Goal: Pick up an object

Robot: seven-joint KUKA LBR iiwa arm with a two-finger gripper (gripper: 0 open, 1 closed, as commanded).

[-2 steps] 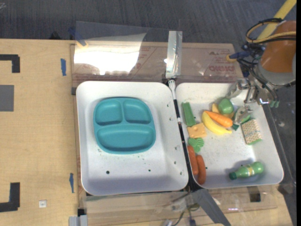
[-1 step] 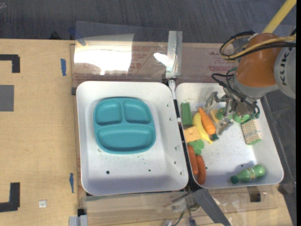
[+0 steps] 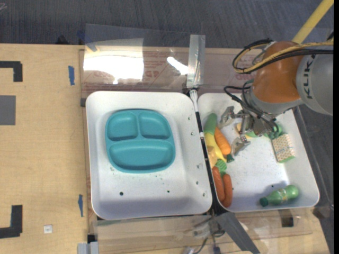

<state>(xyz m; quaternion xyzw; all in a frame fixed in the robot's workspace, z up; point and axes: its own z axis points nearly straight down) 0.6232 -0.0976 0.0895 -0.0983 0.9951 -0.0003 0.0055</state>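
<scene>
Camera view: tool hangs open beside carrot.

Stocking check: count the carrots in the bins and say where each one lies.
2. One carrot lies along the right bin's left wall, beside the gripper. The other carrot lies nearer the front on that wall. More may hide under the arm.

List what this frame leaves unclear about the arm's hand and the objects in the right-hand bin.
- Hand: in the camera view, the metal parts blur together under the orange wrist band, so its opening and any grip are unreadable.
- Small patterned beige packet: print too small to read.
- Row of orange, yellow and green toy vegetables: overlapping along the shallow white right bin wall, count uncertain.
- Green plastic bottle: label blurred.
</scene>
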